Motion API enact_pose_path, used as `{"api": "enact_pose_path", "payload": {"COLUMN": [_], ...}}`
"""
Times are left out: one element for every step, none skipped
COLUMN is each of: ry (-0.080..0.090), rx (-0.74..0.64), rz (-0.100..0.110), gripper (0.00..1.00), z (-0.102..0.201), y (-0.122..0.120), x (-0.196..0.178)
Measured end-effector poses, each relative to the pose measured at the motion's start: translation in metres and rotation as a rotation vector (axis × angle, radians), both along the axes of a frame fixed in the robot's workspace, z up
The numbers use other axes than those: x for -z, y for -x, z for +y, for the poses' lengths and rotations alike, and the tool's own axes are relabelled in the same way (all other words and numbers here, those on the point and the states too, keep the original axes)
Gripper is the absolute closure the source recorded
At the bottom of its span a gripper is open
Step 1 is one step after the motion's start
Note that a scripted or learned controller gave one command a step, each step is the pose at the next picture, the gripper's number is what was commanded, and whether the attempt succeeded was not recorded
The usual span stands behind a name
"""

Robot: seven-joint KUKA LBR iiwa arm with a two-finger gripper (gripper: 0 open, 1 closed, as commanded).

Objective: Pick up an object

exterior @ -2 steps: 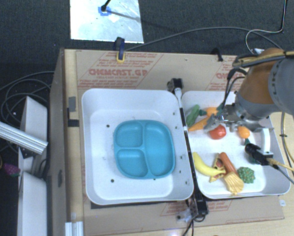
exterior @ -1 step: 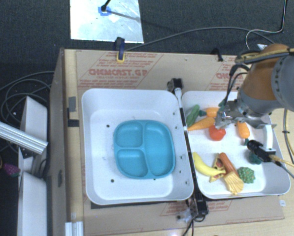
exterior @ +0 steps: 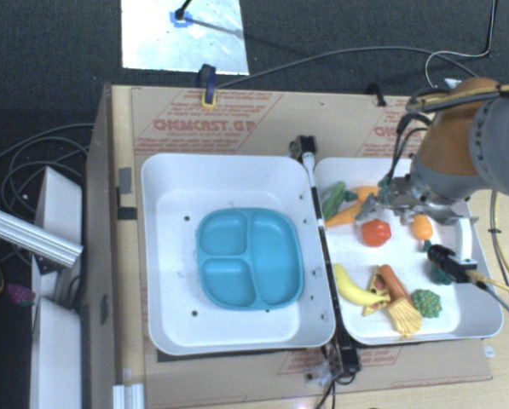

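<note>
Two shallow white bins sit side by side on our bench: the left bin [exterior: 164,254] holds a blue divided plate [exterior: 248,257] lying flat, and the right bin [exterior: 484,313] holds a scatter of toy food. We see the grey arm [exterior: 480,147] with its orange band reaching in from the right, and the gripper [exterior: 389,201] is low over the upper part of the right bin. We cannot tell how its jaws stand, because the wrist hides them. Just below the gripper lies a red tomato [exterior: 375,233], close beside it, though we cannot say whether they touch. To the left lie an orange carrot [exterior: 344,216] and a green pepper [exterior: 333,199], near the bin's left wall. A small orange piece [exterior: 422,227] sits to the right of the tomato. Lower down we see a yellow banana [exterior: 355,286], a brown sausage [exterior: 393,283], a pale yellow ridged piece [exterior: 405,317] and green broccoli [exterior: 425,302] clustered together, with a dark green item [exterior: 442,265] near the right wall.
</note>
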State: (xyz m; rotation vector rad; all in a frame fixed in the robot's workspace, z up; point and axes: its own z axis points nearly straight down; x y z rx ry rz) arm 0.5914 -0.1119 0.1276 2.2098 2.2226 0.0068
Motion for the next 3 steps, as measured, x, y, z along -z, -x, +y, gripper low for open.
{"api": "enact_pose_path", "payload": {"ry": [-0.002, -0.001, -0.002], "rx": [0.002, 0.001, 0.004], "rz": [0.008, 0.006, 0.007], "gripper": [0.00, 0.00, 0.00], "z": [0.026, 0.018, 0.024], "y": [0.022, -0.063, -0.013], "x": [0.044, 0.043, 0.043]}}
